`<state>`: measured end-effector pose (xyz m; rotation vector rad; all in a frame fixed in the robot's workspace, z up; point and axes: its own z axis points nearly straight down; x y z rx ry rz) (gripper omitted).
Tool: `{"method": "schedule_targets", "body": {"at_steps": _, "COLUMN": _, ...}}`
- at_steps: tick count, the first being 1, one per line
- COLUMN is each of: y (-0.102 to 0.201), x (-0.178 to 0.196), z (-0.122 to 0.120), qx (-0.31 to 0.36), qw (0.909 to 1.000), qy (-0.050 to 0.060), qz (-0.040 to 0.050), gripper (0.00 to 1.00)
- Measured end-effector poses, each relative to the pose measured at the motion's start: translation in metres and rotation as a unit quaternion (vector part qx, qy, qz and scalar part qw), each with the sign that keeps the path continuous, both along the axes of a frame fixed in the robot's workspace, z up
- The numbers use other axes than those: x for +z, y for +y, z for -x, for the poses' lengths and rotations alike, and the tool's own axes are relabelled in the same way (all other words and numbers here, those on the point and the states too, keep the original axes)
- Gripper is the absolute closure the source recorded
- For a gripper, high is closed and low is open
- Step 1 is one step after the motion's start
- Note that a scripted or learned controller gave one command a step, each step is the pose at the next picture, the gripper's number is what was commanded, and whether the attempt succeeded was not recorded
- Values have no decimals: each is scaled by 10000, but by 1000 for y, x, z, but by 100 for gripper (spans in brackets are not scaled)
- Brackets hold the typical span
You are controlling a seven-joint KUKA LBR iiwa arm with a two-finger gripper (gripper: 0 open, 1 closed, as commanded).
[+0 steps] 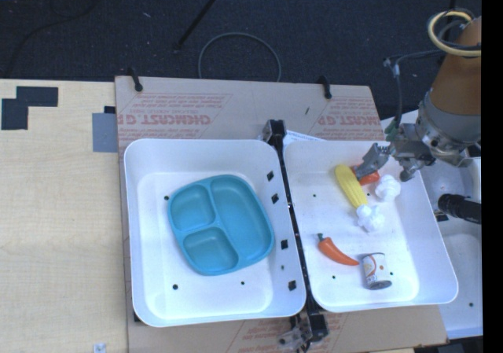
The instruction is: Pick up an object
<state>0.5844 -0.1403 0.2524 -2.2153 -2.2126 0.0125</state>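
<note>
even bright overhead light, white bins [157, 186] slightly washed out, soft shadows, mild overall blur

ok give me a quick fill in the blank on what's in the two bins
1. The divided blue tray lies in the ____ bin.
2. The yellow corn cob lies in the ____ bin.
3. The orange pepper lies just left of the small ____.
4. The gripper hovers nearest the ____ cob.

Missing words: left; right; can; corn
</note>
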Motion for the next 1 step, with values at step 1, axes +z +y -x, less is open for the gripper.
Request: {"method": "schedule_targets", "body": {"at_steps": 1, "y": 0, "x": 6, "z": -2, "qx": 8, "qw": 10000, "qy": -59, "qz": 10, "gripper": 0}}
